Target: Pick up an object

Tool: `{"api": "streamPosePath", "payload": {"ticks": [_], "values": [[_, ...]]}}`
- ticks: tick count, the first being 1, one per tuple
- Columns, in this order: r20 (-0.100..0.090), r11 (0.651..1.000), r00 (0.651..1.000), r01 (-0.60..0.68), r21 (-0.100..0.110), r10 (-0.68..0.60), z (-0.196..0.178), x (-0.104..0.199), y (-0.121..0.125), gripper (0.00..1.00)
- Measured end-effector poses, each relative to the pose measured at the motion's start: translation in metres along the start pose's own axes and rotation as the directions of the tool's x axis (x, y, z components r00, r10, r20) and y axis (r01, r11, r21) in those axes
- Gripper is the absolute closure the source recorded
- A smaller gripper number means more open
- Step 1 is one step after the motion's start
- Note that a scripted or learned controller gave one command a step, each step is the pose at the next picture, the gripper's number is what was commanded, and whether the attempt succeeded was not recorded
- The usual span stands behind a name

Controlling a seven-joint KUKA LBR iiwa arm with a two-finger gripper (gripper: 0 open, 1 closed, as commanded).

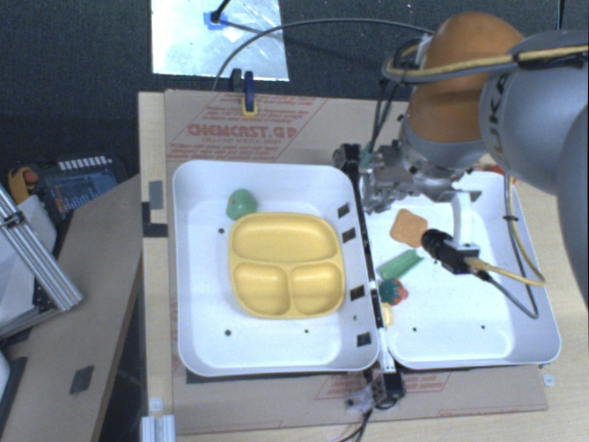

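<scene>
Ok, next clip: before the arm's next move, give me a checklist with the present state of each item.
1. Objects available in the right bin: ok. An orange piece, a green stick and a small multicoloured toy lie near its left wall.
2. Pincer over the right bin: ok, at its upper left corner by the divider.
3. Anything held in the pincer: cannot tell; the wrist hides it.
4. Pincer lined up over an object: not ok; the orange piece lies below and to the right of it in the view.
5. Left bin contents apart from the arm: ok. The yellow tray and green ball sit away from it.
</scene>
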State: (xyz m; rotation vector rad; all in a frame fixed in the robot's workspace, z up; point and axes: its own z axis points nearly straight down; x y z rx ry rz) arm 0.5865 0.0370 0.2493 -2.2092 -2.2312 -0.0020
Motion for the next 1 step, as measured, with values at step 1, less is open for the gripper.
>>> {"api": "streamPosePath", "payload": {"ticks": [1], "values": [[-0.001, 1.0, 1.0, 0.001, 0.001, -0.001, 0.0033, 0.058, -0.0225, 1.0]]}}
